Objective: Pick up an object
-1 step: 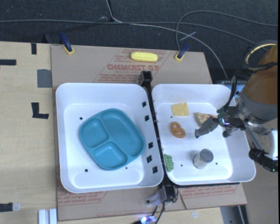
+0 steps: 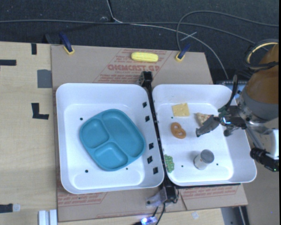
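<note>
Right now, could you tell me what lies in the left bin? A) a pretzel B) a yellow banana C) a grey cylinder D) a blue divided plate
D: the blue divided plate sits alone in the left bin; the pretzel and grey cylinder are in the right bin.

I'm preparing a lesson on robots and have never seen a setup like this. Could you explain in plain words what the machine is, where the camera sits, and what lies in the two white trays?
The camera is fixed above the bench and looks down at a slant. The grey machine with an orange band is a robot arm reaching in from the right. Its two-finger gripper hovers over the right bin; I cannot tell whether it holds anything. That bin contains a yellow square piece, a brown pretzel-like item, a pale piece beside the gripper, a small grey cylinder and something green at the left wall. The left bin holds a blue divided plate. A yellow object lies on the cardboard behind the bins.
</note>
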Robot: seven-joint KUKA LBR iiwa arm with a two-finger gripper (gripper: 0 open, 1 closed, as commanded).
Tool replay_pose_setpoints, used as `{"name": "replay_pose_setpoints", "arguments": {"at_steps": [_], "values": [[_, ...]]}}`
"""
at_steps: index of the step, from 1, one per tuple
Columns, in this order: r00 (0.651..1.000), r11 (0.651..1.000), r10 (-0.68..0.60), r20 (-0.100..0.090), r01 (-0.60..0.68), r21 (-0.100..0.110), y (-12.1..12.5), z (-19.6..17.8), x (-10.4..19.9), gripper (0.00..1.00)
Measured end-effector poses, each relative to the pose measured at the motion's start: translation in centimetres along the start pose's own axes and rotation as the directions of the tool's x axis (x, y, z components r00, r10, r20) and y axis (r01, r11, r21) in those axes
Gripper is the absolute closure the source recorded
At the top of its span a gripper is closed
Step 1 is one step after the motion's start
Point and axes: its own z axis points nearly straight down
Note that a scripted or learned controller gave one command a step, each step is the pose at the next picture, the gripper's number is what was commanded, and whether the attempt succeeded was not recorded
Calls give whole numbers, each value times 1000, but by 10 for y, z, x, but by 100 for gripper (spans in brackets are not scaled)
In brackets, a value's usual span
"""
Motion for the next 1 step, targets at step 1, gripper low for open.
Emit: {"name": "replay_pose_setpoints", "arguments": {"at_steps": [1], "values": [[1000, 1000, 1, 0, -1, 4, -2, 43, -1, 0]]}}
